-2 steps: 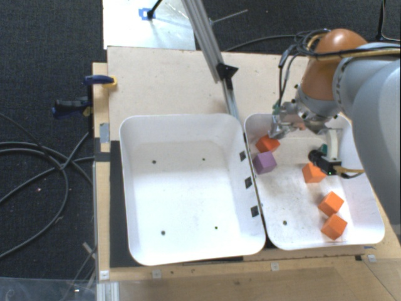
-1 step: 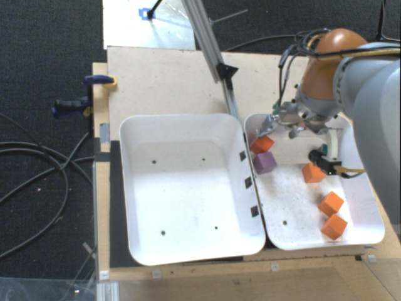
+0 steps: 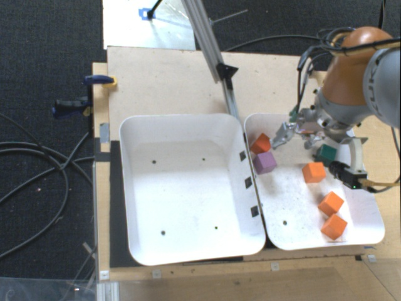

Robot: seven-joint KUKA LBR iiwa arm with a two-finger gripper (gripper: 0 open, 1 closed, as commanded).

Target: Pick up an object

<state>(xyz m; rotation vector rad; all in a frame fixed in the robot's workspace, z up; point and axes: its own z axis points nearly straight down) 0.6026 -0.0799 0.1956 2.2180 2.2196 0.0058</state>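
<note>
Pincer [image 3: 283, 135] over right bin [image 3: 369, 231], beside orange block [image 3: 260, 144] and purple block [image 3: 265, 162]

Robotics lab — plywood bench [image 3: 169, 80], clamp [image 3: 75, 107] at edge, loose cables [image 3: 31, 162] on dark carpet.

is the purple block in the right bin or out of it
In. The purple block lies on the floor of the right bin, near its left wall, just below an orange block.
</note>
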